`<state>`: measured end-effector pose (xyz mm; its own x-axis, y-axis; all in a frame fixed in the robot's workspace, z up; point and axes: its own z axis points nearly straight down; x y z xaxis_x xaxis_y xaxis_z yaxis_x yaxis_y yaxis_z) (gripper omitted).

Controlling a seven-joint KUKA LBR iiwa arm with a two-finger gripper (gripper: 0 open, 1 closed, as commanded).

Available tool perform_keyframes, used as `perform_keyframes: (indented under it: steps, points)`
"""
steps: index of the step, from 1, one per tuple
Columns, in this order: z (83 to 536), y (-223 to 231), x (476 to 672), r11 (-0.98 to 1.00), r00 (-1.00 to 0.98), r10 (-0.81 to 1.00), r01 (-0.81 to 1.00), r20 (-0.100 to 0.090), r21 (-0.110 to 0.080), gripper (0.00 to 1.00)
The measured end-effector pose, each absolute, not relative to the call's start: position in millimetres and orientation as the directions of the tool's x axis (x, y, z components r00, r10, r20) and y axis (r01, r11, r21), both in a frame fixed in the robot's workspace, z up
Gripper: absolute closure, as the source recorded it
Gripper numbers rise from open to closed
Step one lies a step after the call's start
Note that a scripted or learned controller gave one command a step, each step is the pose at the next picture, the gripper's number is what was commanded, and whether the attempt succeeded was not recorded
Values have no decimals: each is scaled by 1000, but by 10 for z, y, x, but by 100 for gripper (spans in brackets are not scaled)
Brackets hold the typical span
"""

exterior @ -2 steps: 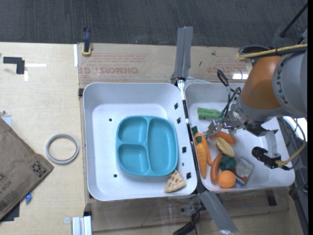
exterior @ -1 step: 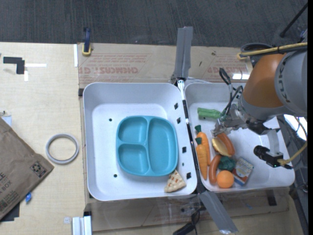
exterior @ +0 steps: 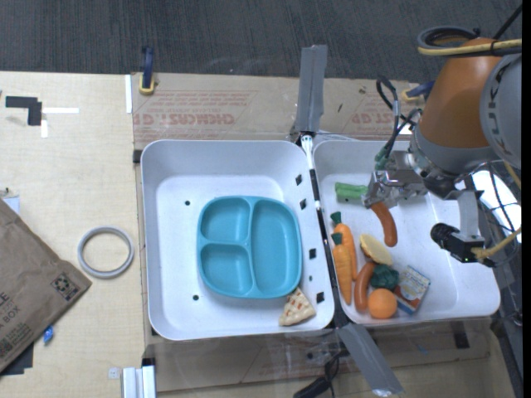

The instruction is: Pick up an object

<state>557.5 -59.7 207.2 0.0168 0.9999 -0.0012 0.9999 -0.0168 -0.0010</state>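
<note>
you see the left bin (exterior: 166, 247) holding a smooth teal three-compartment tray (exterior: 249, 245), the right bin (exterior: 473, 301) a glossy curved sausage (exterior: 385, 224) just under the gripper (exterior: 380, 196), finger opening not discernible, grasp unconfirmed, then a ridged waffle wedge (exterior: 297, 309).

Pale wood bench (exterior: 66, 189), brown cardboard sheet (exterior: 216, 106) on it; dark grey carpet floor (exterior: 207, 15) beyond
</note>
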Motion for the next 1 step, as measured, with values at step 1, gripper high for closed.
perform_keyframes:
  steps: [1]
  points:
    - [2596, -313, 5233, 143, -143, 990, 990, -2, -1, 100]
